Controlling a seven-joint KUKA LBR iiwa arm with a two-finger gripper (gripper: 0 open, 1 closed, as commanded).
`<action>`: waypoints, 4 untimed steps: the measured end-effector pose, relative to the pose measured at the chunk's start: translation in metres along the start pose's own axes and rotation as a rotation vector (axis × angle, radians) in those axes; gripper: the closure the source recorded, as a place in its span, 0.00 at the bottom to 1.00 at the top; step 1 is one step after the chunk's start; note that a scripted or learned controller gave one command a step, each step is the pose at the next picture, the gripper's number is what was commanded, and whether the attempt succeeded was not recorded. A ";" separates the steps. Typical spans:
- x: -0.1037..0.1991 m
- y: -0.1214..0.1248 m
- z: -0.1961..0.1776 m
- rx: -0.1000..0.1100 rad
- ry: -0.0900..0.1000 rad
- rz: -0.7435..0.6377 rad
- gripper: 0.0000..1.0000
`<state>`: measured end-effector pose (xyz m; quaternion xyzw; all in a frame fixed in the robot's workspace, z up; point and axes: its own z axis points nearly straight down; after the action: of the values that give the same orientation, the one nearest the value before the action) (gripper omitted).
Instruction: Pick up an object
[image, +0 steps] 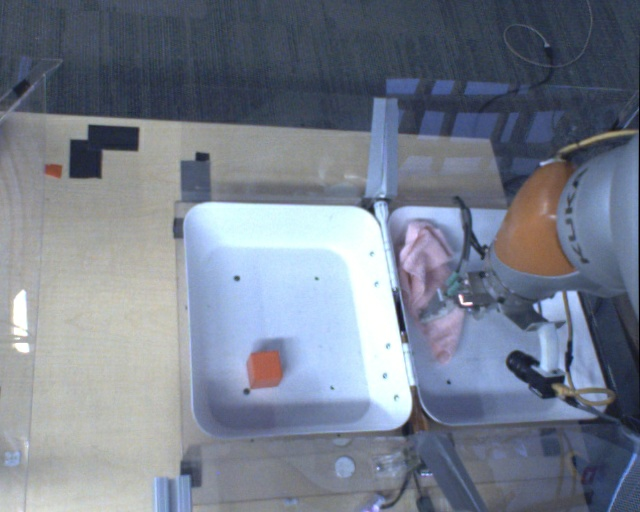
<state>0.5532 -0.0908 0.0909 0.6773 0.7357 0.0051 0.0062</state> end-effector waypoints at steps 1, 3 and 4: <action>-0.011 0.023 -0.072 0.010 0.000 0.262 0.00; -0.048 0.088 -0.141 0.006 -0.002 0.167 0.00; -0.004 0.099 -0.012 0.011 0.002 0.056 0.00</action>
<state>0.6518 -0.0869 0.1042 0.6978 0.7163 0.0017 0.0017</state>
